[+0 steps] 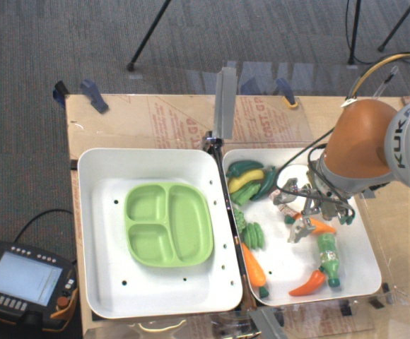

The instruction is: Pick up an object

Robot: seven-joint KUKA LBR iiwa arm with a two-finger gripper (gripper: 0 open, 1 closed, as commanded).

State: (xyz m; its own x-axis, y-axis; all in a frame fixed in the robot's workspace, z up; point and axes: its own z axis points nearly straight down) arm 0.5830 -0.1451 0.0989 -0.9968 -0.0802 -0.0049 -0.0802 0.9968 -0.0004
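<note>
End effector [305,217] among toy vegetables [250,177].

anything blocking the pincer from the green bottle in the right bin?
Nothing visible. The pincer hangs just up-left of the green bottle, with a small orange piece beside its tip and an orange pepper at the bottle's far end.

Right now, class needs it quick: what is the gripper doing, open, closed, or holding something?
Gripper: low in the right bin, over the toy vegetables; open or closed cannot be told, and nothing is seen held.
</note>
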